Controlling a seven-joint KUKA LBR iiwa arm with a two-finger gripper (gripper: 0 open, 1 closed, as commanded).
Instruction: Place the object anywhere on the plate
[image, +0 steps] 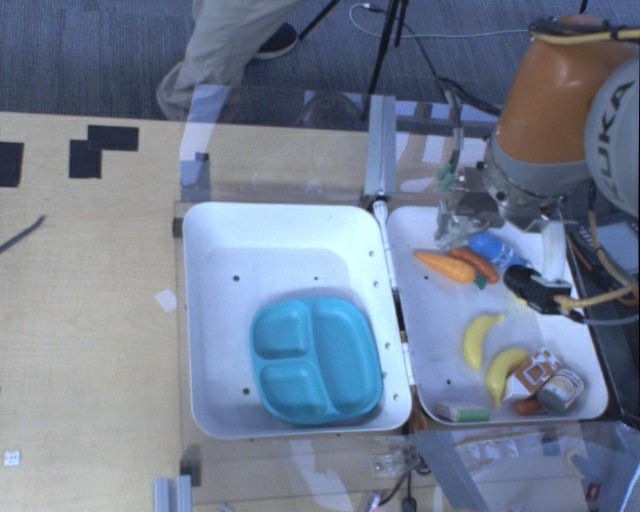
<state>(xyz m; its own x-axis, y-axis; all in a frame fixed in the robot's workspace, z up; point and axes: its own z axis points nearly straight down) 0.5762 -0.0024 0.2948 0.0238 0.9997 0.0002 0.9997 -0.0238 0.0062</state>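
Blue plate (316, 361) sits unloaded; I cannot tell the gripper's (462, 222) state above the carrot (445, 266), risking a missed grasp.

The pale wooden bench (90, 330) carries two white bins side by side: the left bin (215, 300) and the right bin (430, 350). Black patches (100, 148) mark its far left corner; a thin dark strip (20, 236) lies near the left edge.
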